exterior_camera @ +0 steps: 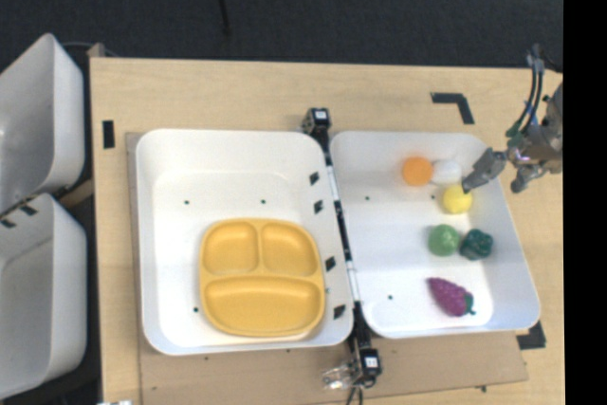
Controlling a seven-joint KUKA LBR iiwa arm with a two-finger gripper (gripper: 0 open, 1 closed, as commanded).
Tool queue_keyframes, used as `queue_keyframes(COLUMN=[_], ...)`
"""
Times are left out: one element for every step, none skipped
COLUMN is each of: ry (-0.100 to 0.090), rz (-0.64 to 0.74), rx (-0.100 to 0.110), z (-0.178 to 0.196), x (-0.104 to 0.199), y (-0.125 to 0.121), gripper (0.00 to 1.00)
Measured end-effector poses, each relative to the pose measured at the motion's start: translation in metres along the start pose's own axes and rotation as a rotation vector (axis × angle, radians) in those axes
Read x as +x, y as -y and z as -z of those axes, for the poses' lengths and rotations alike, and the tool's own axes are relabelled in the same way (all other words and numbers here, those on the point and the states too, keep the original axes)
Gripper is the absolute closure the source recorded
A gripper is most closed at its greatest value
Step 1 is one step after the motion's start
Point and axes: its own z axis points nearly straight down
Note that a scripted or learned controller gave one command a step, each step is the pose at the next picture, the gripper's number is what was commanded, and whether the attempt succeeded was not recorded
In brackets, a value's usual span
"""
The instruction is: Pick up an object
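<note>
The right bin (398,318) holds several small toy foods: an orange ball (415,171), a white piece (446,172), a yellow lemon (457,200), a light green item (441,240), a dark green item (476,245) and a purple grape bunch (451,296). My gripper (503,174) hangs at the bin's upper right rim, open, with nothing between its fingers. Its left finger (484,169) points down-left and ends just right of the white piece and above the lemon.
The left bin (171,175) carries a yellow divided plate (261,278) in its lower half. A hinge strip with black clips (334,223) runs between the two bins. White containers (33,119) stand off the bench at the far left.
</note>
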Motion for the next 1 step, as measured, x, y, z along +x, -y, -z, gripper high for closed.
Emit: queue_keyframes(ry=[0.002], rz=[0.002], rx=[-0.011], z=[0.0065], x=[0.0007], y=[-0.0022], gripper=[0.00])
